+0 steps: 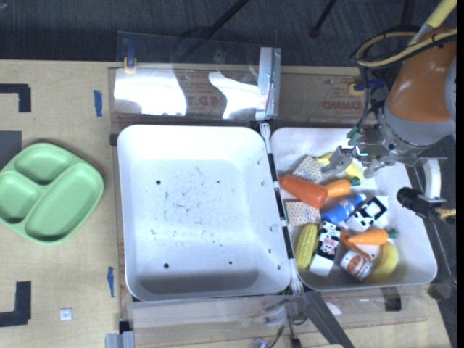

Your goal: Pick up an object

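Gripper (353, 156) low over toys heaped in right bin (424, 263), near orange bottle (308, 190), likely reaching for one. Open or closed: cannot tell. Nothing seen held. Left bin (138, 194) beside.

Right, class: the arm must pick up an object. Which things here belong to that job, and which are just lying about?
Belonging to the job:
gripper
right bin
orange bottle
corn cob
carrot
banana

Just lying about:
left bin
green divided plate
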